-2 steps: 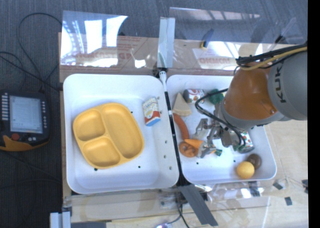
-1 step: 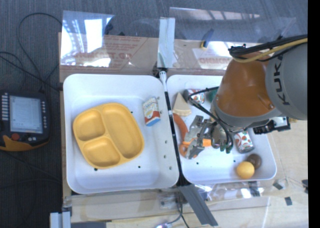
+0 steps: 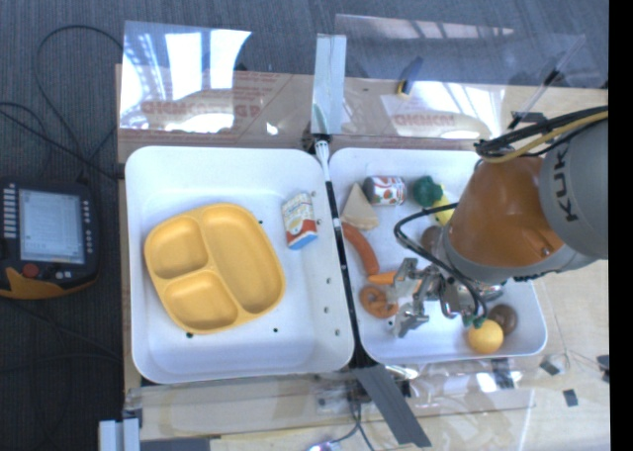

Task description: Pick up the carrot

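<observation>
You have open floor across the left bin (image 3: pixel 168 350) around the yellow plate (image 3: pixel 213 266) and the small carton (image 3: pixel 300 220). The right bin (image 3: pixel 450 352) is crowded: the sausage (image 3: pixel 361 248), wedge (image 3: pixel 358 207), can (image 3: pixel 385 190), green piece (image 3: pixel 427 190) and lemon (image 3: pixel 485 336) ring the gripper (image 3: pixel 415 301). The arm (image 3: pixel 509 217) covers that bin's right half.

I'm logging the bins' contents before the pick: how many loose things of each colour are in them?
Yellow: 3, the divided plate, a lemon, a piece by the arm
Orange: 2, the carrot, a round slice
Green: 1
Red-and-white: 2, carton, can
Tan: 1 wedge
Brown: 1
Total: 10
</observation>
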`<state>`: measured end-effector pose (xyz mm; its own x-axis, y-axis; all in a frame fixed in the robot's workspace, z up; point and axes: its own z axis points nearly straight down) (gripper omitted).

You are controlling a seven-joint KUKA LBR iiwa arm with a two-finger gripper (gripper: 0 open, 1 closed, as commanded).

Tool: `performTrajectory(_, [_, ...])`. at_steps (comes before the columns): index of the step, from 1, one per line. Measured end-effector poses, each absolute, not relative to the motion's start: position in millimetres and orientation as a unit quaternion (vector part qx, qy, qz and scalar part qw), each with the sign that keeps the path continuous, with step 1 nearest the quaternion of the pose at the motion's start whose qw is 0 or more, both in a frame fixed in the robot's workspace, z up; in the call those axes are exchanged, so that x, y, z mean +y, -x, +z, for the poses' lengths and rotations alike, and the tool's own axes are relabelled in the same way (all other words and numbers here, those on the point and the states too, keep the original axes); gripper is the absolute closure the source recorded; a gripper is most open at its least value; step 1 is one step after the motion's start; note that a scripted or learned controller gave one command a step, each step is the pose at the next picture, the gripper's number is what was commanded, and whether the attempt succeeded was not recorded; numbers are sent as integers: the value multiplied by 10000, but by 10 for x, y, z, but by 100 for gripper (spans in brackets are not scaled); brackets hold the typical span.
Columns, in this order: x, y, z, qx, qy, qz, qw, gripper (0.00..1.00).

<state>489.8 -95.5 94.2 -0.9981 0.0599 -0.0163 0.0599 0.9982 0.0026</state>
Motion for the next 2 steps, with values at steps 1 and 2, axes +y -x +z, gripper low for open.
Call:
performTrajectory(1, [145,-4868,1890,9998,203,12,67,100])
performTrajectory(2, [-365,-4925,1835,9958,914,-6,0,100])
